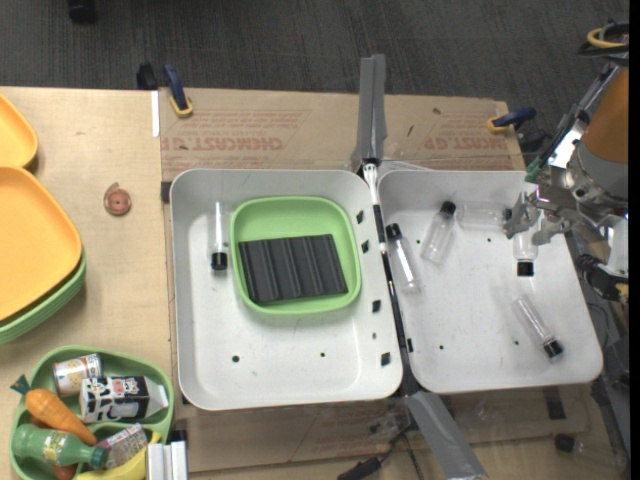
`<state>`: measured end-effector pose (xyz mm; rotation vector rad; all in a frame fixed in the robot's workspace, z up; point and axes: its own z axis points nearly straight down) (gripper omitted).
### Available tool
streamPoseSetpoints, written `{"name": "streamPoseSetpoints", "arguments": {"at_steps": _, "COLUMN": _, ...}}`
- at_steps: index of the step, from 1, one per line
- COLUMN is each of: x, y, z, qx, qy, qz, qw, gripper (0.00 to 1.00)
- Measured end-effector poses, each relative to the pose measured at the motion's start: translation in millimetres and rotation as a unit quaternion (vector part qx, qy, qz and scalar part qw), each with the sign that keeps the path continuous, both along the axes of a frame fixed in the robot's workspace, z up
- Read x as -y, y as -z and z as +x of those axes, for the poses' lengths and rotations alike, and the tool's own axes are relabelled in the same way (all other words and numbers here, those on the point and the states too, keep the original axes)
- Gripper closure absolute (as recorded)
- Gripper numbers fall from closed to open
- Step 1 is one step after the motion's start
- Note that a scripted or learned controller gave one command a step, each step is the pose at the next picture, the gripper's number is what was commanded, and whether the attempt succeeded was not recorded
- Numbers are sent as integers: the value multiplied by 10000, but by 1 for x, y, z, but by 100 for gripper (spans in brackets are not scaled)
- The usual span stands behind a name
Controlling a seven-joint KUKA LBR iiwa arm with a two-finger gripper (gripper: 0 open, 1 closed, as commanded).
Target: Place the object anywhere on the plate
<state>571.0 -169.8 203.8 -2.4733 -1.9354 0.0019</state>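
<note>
A green square plate [242,268] lies in the left bin [290,368] with a dark grey ridged slab [295,268] on it. The right bin [470,358] holds several clear vials with black caps: one [438,230] near its middle top, one [400,260] along its left wall, one [537,328] at lower right. My gripper [531,224] hangs over the right bin's upper right part. Directly below it a further vial [524,260] stands on end, black cap down. Whether the gripper grips it cannot be made out.
Another vial [218,238] lies in the left bin beside the plate. Stacked orange plates [30,238] and a green bowl of toy food [85,413] sit on the bench at the left. Clamps [178,96] [510,120] hold the cardboard behind the bins.
</note>
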Motion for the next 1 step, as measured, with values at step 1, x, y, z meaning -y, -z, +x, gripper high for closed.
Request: {"name": "streamPoseSetpoints", "arguments": {"at_steps": 1, "x": 0, "y": 0, "z": 0, "qx": -1, "qy": 0, "qz": 1, "qw": 10000, "gripper": 0}}
